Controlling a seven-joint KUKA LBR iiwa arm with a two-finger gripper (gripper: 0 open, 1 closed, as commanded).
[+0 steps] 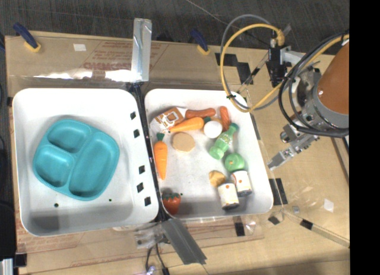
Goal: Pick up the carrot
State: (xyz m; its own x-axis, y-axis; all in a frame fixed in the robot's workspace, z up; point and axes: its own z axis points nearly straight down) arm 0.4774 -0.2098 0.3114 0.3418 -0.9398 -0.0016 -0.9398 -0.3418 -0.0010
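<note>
The arm (332,84) is cut off by the right edge of the view, so just its wrist and cables show. The gripper (285,154) is small and blurred, and its finger state cannot be told. A red toy (171,202) at the near edge of the right bin (261,167) is partly hidden by the rim. The small packet (167,118) at the far left of that bin has print too small to read

No readable text: faint red print on the brown cardboard sheet (113,54) behind the bins and small white can labels (228,193) are too blurred.
</note>
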